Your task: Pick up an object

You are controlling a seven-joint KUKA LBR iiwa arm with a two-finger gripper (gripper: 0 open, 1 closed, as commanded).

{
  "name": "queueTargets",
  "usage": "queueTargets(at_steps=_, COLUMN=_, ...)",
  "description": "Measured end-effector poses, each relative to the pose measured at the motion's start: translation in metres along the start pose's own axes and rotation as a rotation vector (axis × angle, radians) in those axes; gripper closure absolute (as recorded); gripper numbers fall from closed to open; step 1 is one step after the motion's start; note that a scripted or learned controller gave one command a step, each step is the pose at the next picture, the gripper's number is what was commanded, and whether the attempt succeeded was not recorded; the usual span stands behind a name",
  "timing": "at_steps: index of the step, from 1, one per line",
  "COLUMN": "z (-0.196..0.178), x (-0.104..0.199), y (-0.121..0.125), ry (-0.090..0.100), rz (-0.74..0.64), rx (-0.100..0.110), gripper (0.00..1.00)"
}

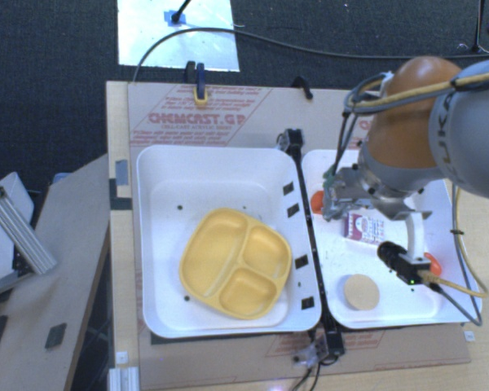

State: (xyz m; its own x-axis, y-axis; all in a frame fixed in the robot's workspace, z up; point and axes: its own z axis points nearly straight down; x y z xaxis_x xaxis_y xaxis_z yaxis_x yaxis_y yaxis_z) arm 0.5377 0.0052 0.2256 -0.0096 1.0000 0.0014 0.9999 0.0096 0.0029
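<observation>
we look down on two shallow white bins set side by side on the bench. the left bin (159, 218) holds a yellow divided plate (235, 262), lying flat with its three compartments facing up, a little toward the bin's right and near side.

the right bin (395, 314) is where the arm (440, 112) reaches in from the right, grey with its orange band bulging above the wrist. the gripper (336, 206) hangs low over the far left part of that bin, close to the divider between the two bins. we cannot tell from this angle how it is set, since the wrist body covers most of it.

just beside the gripper, toward the divider, we see a small orange-red object (316, 201), partly hidden by the metal of the wrist; whether the gripper touches it we cannot tell. right of the gripper, a small carton with a pink and white label (363, 227) lies flat on the bin floor. nearer to us in the same bin sits a round tan disc (361, 292), apart from the carton. another bit of orange (431, 262) shows at the right side of the bin, next to a black part on the arm's cable.
</observation>
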Motion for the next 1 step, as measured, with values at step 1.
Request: queueTargets(at_steps=1, z=-0.0082, x=0.0571, y=-0.0003, ry=0.001, rz=-0.001, rx=0.001, gripper=1.00)
